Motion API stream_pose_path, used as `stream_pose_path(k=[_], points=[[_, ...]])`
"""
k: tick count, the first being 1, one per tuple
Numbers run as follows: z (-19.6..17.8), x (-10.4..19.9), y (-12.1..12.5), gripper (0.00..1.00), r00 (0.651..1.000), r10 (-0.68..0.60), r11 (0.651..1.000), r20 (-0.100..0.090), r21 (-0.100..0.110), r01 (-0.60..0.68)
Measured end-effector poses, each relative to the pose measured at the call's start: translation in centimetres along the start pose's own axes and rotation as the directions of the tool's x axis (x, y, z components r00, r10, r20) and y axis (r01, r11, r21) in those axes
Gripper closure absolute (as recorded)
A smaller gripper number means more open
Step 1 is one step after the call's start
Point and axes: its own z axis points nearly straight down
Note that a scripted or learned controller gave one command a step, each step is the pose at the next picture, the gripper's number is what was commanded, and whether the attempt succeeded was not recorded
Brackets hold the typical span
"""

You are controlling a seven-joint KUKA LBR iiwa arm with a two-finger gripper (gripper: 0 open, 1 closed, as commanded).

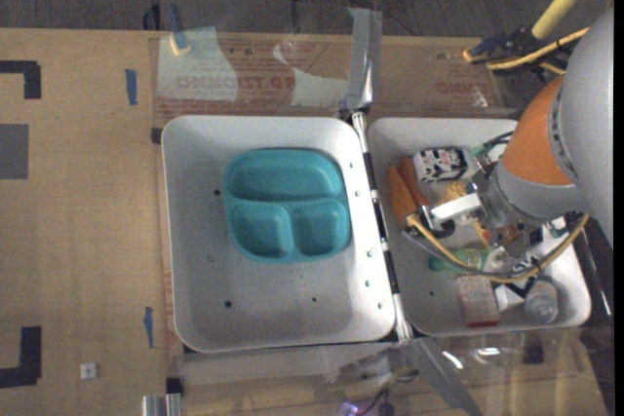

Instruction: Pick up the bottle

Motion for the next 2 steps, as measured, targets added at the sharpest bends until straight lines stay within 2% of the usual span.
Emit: stream_pose_path(k=[1, 2], points=[[3.7, 0.9, 4.9, 0.00, 0.997, 0.076, 0.997, -0.015, -0.008, -0.076], [3.4, -1.7, -1.0, 0.00, 0.994, 0.111, 0.994, -0.001, 0.000, -0.111]])
